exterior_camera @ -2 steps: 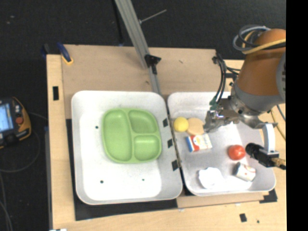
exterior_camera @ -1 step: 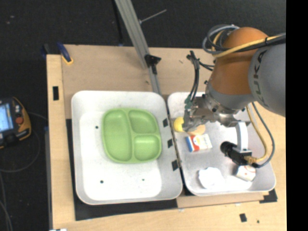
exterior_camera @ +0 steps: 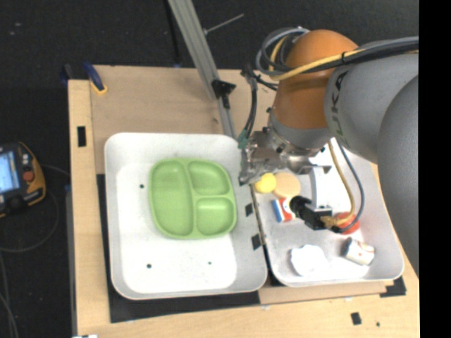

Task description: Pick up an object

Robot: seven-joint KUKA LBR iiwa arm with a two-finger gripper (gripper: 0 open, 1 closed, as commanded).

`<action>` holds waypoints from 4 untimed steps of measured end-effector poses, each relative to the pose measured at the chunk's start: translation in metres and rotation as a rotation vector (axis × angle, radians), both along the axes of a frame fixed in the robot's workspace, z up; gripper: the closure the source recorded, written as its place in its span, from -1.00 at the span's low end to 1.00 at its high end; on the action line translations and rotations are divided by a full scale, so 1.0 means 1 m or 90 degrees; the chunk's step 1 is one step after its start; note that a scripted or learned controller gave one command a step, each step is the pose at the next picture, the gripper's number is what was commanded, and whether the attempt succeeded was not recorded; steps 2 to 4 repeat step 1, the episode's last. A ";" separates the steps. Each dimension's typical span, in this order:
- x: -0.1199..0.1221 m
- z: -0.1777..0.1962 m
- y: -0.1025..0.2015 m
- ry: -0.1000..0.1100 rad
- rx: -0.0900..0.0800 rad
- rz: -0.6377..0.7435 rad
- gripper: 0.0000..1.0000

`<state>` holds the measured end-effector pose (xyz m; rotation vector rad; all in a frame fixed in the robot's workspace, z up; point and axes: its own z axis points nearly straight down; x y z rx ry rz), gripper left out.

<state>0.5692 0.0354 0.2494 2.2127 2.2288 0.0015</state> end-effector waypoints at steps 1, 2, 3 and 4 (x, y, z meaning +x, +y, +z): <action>0.015 -0.014 0.049 0.000 0.000 0.000 1.00; 0.015 -0.014 0.049 0.000 0.000 0.000 1.00; 0.015 -0.014 0.049 0.000 0.000 0.000 1.00; 0.015 -0.014 0.049 0.000 0.000 0.000 1.00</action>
